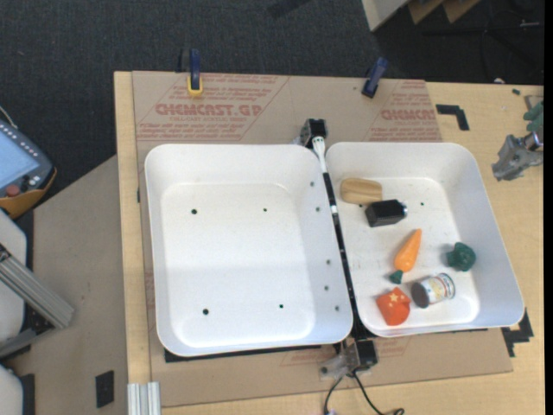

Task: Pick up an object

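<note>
Bins under me: smooth white plastic, slight sheen. Bench board: matt brown cardboard, red print. Carrot: glossy orange plastic. Black block: matt. Tan piece: dull, wood-like. Small jar: shiny, paper label.

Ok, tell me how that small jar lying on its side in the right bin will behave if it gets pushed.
The small jar looks cylindrical and lies on its side, so a push across its length would probably roll it. It sits close to the red toy, which might stop a roll that way. Its smooth, rigid-looking body could slip between fingers.
</note>
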